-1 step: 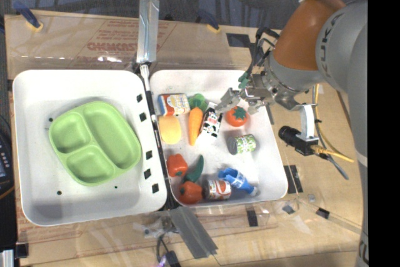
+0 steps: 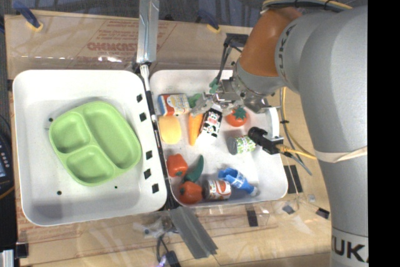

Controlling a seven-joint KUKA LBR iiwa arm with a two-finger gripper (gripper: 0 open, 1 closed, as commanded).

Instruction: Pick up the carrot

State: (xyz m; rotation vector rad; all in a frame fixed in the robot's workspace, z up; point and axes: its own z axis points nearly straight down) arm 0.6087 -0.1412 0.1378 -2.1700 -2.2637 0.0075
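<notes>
The grey arm (image 2: 325, 72) (orange band above the wrist) reaches leftward, its end effector (image 2: 215, 97) lowered.

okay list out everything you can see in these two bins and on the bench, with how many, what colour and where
divided plate: 1, green, left bin
carrot: 1, orange, right bin upper middle
carton: 1, orange and white, right bin top left
yellow block: 1, left of carrot
black-and-white carton: 1, right of carrot
tomato: 1, red, right side
can: 1, bottom
blue item: 1, bottom
peppers: 2, red-orange, lower left
arm: 1, grey, orange band
end effector: 1, above carrot
</notes>
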